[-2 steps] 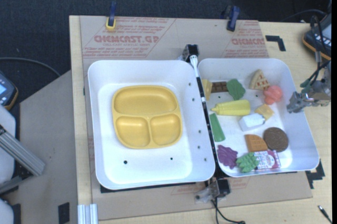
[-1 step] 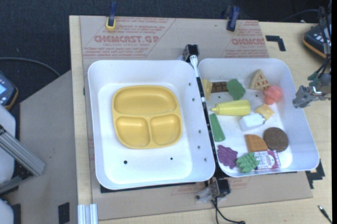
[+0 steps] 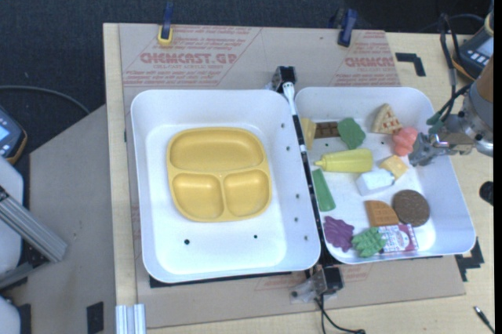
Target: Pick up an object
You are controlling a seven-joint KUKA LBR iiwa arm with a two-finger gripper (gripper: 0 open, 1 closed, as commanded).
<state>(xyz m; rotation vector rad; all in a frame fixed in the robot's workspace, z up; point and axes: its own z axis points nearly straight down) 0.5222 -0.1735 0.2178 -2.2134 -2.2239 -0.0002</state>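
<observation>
white plastic forms both shallow bins on the bench. the left bin (image 3: 149, 168) carries a yellow divided tray (image 3: 218, 172) with three compartments. the right bin (image 3: 447, 203) carries the loose toy food items: a brown block (image 3: 327, 128), a green piece (image 3: 351, 132), a waffle-patterned wedge (image 3: 386, 120), a pink-orange lump (image 3: 405, 141), a yellow corn cob (image 3: 345, 161), a small yellow cube (image 3: 394, 166), a white block (image 3: 375, 182), a long green pod (image 3: 323, 190), an orange cracker (image 3: 380, 212), a brown round cookie (image 3: 411, 208), a purple grape cluster (image 3: 339, 231), a green leafy piece (image 3: 367, 241) and a red-and-white packet (image 3: 402, 238). the gripper (image 3: 423, 152) sits at the right side of the right bin, just beside the pink-orange lump and near the small yellow cube. whether its jaws are spread or pressed together cannot be told from this view, and no item is visible between them. judged from this layout, the task is at the approach step: no object is lifted clear of the bin floor. the nearest candidates are the pink-orange lump and the small yellow cube. the next move calls for centring the tool over one item, descending until it sits between the jaws, closing, then raising straight up. risk: the neighbouring items lie close together, so a slight offset may nudge one aside instead of securing it.
</observation>
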